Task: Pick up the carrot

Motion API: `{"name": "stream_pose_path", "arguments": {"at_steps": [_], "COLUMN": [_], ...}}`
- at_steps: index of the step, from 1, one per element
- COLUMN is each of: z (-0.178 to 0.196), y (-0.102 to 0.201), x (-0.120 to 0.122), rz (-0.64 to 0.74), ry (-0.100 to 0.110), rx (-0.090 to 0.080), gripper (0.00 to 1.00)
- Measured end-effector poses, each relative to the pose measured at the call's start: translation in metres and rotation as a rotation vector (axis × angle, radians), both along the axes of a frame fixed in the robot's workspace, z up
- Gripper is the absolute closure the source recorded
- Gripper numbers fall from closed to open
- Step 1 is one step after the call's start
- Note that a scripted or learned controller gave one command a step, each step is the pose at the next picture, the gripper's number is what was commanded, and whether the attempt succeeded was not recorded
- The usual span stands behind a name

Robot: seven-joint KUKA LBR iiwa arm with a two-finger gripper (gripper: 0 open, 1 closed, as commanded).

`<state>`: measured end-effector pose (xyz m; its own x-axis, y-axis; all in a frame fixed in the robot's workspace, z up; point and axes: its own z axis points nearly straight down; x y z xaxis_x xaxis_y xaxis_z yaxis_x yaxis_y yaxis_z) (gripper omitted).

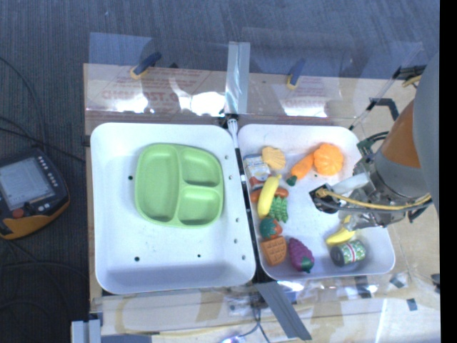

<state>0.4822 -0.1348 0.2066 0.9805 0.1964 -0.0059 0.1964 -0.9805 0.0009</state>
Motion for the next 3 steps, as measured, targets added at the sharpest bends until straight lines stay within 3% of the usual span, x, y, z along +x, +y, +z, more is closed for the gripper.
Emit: {"name": "stream_pose_path", "arguments": {"at_steps": [1,2,3], "z": [0.007,0.007,-0.096], "y": [-0.078,-0.075,-0.047], "x": [0.041,0.042,0.118], "rz": [0.021,0.025,0.086], "ry": [0.0,0.0,0.01], "rx": [0.0,0.001,0.005], "gripper": [1.0,0.0,0.0]}}
